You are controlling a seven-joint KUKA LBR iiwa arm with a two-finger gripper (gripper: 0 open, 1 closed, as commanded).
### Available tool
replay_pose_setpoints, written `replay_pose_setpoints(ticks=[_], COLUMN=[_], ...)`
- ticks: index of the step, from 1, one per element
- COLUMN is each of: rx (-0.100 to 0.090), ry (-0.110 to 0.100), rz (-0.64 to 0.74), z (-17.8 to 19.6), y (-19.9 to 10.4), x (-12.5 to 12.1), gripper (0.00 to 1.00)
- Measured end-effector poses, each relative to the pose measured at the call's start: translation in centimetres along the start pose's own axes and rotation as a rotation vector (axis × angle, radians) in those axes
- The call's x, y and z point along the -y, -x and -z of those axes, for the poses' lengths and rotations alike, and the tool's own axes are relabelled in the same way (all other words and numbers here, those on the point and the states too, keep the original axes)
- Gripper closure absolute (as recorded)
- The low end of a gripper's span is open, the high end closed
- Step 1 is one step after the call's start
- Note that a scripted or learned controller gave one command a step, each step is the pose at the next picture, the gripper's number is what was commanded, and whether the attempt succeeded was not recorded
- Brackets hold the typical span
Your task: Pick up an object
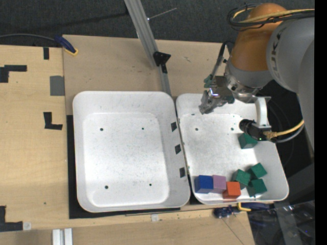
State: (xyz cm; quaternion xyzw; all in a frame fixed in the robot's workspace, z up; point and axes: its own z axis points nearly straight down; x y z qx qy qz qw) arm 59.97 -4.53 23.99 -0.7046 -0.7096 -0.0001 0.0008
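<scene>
My gripper (208, 105) hangs over the far left corner of the right bin (214, 137), with nothing visibly held in it. Along that bin's near edge lie a blue block (204, 183), a pale purple block (219, 182) and an orange block (233, 189), side by side. Three green blocks (257, 187) cluster just right of them in the near right corner. Another green block (248, 141) rests against the right wall, partly under a black fitting on the arm. All the blocks lie well toward the near side, away from the gripper.
The left bin (82, 137) sits beside the right one, sharing a raised rim. A slanted metal pole (145, 32) with a black clamp crosses the bench behind the bins. The grey and orange arm (265, 40) fills the upper right.
</scene>
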Motion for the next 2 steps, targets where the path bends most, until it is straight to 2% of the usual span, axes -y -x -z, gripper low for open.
replay_pose_setpoints(ticks=[1,2], rx=[0.0,-0.001], ry=[0.0,0.0], rz=[0.0,0.0], z=[-0.2,0.5], y=[-5.4,-10.6], x=[-1.4,-1.0], gripper=[1.0,1.0])
